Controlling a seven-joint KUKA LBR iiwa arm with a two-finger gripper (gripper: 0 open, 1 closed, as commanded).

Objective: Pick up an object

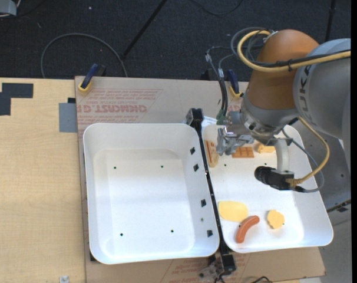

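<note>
Cracker (pixel 244 153) just beside the jaws

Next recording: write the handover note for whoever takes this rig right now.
Pincer: low over the right bin's far end, between a brown strip and an orange cracker; nothing visibly held.
Things: yellow oval, sausage and small yellow piece lie at the same bin's near end.
Done: nothing lifted yet.
Left: grasp one object and lift it.
</note>
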